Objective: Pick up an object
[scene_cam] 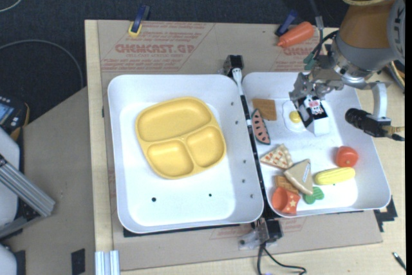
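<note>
We logged the gripper (308,102) low in the right bin (367,193), directly over a toy fried egg (295,118); finger state could not be read. Nothing was lifted. A tomato (347,156), corn cob (333,175), pizza slice (277,156) and watermelon slice (259,128) lay near. The yellow divided plate (180,136) sat in the left bin (129,203). We judged the pick not yet done.

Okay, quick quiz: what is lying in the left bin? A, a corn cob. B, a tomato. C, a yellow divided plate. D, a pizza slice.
C: the yellow divided plate lies in the left bin, while the corn cob, tomato and pizza slice all lie in the right bin.
</note>
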`<action>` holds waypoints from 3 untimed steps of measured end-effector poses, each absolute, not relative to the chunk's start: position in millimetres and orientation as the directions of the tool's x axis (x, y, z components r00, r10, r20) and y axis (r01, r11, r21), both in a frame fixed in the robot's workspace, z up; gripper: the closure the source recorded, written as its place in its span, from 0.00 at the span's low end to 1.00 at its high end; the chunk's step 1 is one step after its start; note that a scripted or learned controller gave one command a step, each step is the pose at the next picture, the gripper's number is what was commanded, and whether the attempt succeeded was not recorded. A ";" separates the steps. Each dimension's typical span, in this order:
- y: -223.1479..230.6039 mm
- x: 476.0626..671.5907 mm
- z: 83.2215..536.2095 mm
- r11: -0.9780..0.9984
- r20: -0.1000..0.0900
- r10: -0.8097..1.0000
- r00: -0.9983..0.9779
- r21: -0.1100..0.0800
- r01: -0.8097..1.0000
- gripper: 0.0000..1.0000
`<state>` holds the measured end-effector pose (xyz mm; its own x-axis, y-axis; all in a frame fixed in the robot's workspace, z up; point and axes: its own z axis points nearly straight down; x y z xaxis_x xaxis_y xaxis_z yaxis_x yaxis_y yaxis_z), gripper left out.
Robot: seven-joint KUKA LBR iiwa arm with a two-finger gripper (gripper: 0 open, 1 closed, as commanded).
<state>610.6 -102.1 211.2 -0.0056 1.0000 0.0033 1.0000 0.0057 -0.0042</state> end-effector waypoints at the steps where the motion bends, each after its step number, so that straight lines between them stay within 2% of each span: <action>1: -48.3 604.0 228.3 0.006 0.003 1.000 -0.006 -0.002 1.000 1.00; 2: -33.2 585.7 230.5 0.002 0.002 1.000 -0.002 -0.004 1.000 1.00; 3: -45.1 588.1 214.8 -0.001 0.000 1.000 0.001 -0.005 1.000 1.00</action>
<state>588.1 -45.1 214.8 0.0014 1.0000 0.0003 1.0000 -0.0014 -0.0049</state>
